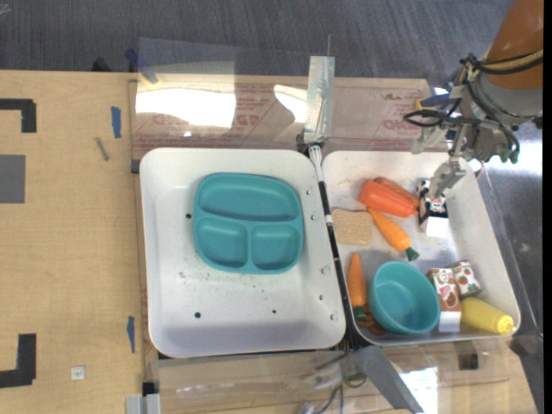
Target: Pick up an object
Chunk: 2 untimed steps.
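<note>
My gripper [438,192] hangs over the far right part of the right bin [488,231], below the orange-banded wrist. Just left of it lies an orange toy pepper [387,197]. A small black, white and red item [430,203] sits right at the gripper's tip; whether it is held is unclear. Nearer the front are an orange carrot [392,231], a tan bread slice [352,227], a second carrot [355,281], a teal bowl [404,296], a strawberry-patterned carton [454,285] and a yellow piece [485,316].
The left bin [164,300] holds a teal divided plate [248,222]. A ridge [326,231] separates the two bins. Clear plastic sheeting [216,106] lies behind them, and wooden bench [60,248] extends to the left.
</note>
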Each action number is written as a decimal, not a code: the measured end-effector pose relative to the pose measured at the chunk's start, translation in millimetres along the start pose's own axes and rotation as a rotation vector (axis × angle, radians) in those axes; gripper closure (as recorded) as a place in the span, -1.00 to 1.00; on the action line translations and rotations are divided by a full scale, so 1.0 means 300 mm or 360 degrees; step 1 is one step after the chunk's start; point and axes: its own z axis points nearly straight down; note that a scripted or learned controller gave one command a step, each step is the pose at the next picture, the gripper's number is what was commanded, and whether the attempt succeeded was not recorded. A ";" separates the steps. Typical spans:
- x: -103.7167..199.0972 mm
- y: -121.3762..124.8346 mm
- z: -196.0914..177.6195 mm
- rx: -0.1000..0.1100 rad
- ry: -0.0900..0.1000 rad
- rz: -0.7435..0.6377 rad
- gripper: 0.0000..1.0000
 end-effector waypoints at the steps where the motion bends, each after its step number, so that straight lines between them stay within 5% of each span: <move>1: 0.111 -0.045 0.414 -0.0002 0.0011 -0.0008 -1.00; 2: 0.135 0.209 0.432 -0.0005 -0.0007 -0.0046 -1.00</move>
